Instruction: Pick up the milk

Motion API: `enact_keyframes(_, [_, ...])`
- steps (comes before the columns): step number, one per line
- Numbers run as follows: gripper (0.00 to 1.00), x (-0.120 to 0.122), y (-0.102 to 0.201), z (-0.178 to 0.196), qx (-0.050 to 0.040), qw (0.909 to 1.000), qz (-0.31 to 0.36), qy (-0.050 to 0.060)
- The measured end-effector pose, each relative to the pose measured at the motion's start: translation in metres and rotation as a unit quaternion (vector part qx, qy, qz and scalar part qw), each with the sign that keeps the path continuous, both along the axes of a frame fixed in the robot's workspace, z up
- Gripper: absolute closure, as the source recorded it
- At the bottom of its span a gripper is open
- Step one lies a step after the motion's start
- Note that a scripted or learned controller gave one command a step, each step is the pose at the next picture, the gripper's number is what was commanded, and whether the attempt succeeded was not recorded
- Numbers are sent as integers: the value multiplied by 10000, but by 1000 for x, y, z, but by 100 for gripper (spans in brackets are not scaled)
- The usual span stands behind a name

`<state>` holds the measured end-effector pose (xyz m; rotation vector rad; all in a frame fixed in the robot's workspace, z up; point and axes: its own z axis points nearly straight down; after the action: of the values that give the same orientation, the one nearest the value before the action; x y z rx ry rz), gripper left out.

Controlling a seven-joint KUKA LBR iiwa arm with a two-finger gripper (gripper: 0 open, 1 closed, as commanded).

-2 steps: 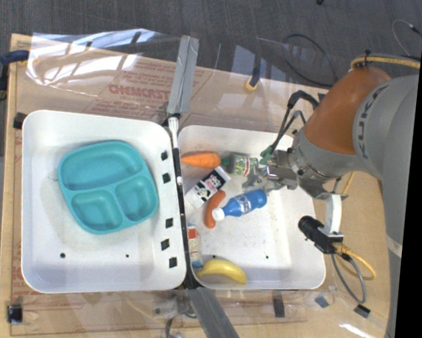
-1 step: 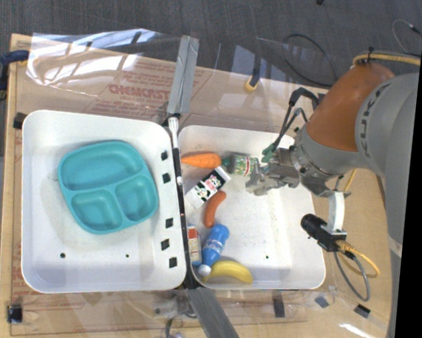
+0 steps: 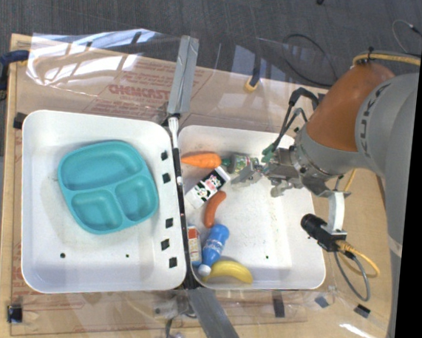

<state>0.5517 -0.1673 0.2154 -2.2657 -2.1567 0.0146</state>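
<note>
Milk carton (image 3: 208, 186) lying tilted near the right bin's (image 3: 301, 273) left wall, below the carrot (image 3: 201, 159), gripper (image 3: 249, 171) just beside its upper right, grip state unclear, carton not between the fingers.

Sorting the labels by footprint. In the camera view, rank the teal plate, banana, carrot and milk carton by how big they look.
1. Teal plate, by far the largest.
2. Banana.
3. Carrot and milk carton: too alike to rank.
</note>
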Motion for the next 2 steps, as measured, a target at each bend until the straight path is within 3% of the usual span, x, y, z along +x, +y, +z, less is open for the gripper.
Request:
enact_keyframes(1, [0,14,28,-98,-32,9996,-227,-187])
enact_keyframes(2, [0,-10,48,-122,-58,9996,232,-118])
